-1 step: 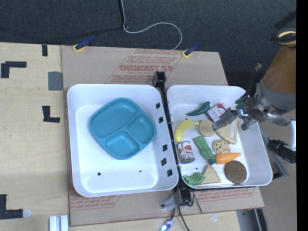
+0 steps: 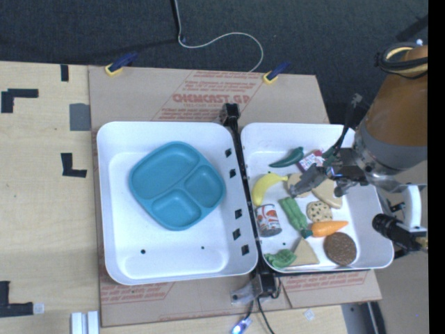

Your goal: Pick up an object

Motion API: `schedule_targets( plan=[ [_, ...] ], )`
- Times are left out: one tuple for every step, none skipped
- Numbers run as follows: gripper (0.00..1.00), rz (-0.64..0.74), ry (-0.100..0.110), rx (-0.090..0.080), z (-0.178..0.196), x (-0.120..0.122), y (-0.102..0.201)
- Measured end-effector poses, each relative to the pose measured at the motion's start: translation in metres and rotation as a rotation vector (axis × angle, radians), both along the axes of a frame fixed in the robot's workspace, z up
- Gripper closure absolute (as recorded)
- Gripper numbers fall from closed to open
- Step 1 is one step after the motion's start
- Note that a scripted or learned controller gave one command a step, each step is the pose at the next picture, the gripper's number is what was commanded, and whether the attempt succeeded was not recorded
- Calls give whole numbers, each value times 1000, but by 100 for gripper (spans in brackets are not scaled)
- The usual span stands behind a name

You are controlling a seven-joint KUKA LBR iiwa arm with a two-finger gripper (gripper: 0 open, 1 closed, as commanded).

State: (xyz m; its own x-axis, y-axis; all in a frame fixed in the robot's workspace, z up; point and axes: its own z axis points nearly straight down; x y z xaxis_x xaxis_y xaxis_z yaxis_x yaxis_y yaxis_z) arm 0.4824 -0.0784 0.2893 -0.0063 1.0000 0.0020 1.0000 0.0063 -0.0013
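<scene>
Camera view: we judge the pick not yet made. The gripper (image 2: pixel 314 178) hangs low over the right bin (image 2: pixel 361 261); we cannot tell its state. Just beside it lie a banana (image 2: pixel 268 184), cookie (image 2: pixel 319 211) and carrot (image 2: pixel 329 227). Well away, the left bin (image 2: pixel 115 256) holds a blue tray (image 2: pixel 176 184).

Open floor around the blue tray (image 2: pixel 178 184); toy food (image 2: pixel 306 214) crowded together.
</scene>
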Motion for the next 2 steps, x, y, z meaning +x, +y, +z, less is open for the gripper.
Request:
schedule_targets(
  plan=[
    [100, -4, 2, -1, 8, 1, -3],
    [100, 4, 6, 1, -39, 25, 86]
  ],
)
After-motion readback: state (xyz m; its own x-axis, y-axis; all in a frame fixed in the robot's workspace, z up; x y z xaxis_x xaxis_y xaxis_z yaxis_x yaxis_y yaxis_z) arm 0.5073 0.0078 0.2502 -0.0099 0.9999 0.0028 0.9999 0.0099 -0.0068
